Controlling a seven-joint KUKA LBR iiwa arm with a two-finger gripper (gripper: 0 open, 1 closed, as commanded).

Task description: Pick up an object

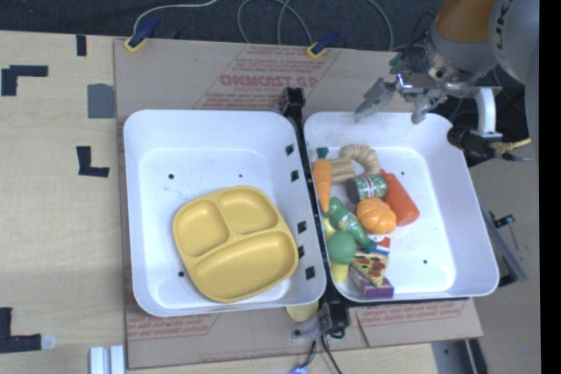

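Observation:
My gripper [389,113] hangs over the far rim of the right bin [456,215], its two fingers [370,103] spread open with nothing between them. Below it, in the bin's left half, lies a pile of toy food: an orange carrot [323,180], a beige ring [361,157], a small green can [370,187], a red pepper [403,201], an orange round fruit [376,215], green vegetables [343,236] and a colourful small box [371,269]. The gripper is above and behind the pile, touching none of it.
The left bin [166,162] holds a yellow divided plate [235,243]. The two bins meet at a black-clipped seam [302,179]. Cables [307,4] loop on the cardboard behind the bins. The arm's orange band [478,13] is at top right.

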